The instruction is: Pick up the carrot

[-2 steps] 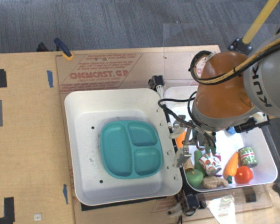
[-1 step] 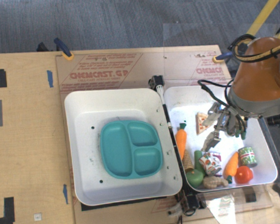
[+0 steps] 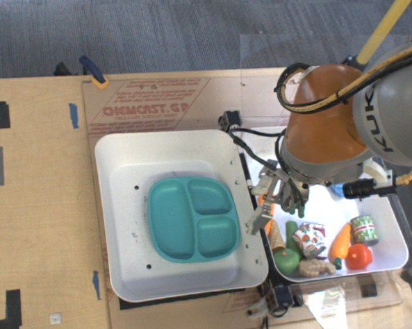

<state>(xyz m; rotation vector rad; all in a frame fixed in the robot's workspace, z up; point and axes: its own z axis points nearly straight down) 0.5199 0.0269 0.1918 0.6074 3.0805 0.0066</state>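
Note:
The carrot is orange and lies tilted in the right bin, between a red-and-white packet and a red tomato. My gripper hangs low over the left edge of the right bin, close to the wall between the two bins. It is well left of the carrot and apart from it. A small orange bit shows right at the gripper's tip; I cannot tell what it belongs to. The arm's orange band covers the back of the right bin.
The left bin holds a teal divided plate. Crowded along the right bin's front are a green apple, a green vegetable, a cone-shaped item, a beige lump and a small can.

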